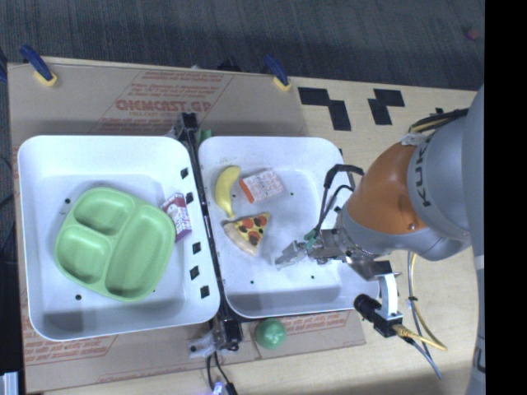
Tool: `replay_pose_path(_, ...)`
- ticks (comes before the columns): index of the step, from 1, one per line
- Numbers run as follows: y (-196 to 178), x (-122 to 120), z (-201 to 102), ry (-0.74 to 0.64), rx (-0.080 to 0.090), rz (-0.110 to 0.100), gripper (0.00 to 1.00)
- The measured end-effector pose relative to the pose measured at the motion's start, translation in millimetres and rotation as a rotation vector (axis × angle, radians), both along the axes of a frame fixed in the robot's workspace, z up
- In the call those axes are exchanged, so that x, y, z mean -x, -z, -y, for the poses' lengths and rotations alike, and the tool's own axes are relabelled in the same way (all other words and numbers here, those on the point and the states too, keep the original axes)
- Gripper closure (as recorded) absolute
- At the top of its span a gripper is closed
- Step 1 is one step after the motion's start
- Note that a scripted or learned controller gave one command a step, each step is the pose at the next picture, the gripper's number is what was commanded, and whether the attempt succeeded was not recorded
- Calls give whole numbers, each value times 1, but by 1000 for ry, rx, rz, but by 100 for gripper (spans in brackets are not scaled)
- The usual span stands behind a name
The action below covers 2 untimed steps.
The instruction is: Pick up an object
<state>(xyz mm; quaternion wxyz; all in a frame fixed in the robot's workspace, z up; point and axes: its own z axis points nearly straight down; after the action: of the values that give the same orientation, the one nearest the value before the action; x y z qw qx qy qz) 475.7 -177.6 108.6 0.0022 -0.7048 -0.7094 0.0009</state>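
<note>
A green ball (269, 332) sits on the desk (99, 97) at the near edge, just outside the bins. The hand (290, 253) hangs low in the right bin (325, 159), apparently holding nothing; how far it is spread cannot be told. Left of it lies a pizza slice (249, 230), then a banana (226, 189) beside a small carton (262, 186). The left bin (37, 159) holds a green divided plate (115, 243) and a wrapped snack (178, 215).

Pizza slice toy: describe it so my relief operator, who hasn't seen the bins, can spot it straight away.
Look in the right-hand white bin, in its left half near the divider. The pizza slice toy lies just below the banana and the small orange-and-white carton, left of the claw. It is the only flat wedge, tan crust with red and dark toppings.
</note>
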Motion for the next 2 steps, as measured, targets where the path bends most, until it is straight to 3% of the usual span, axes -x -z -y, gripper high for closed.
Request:
replay_pose_path(1,17,-77,33,2,1,3,0)
replay_pose_path(2,3,0,34,1,1,1,0)
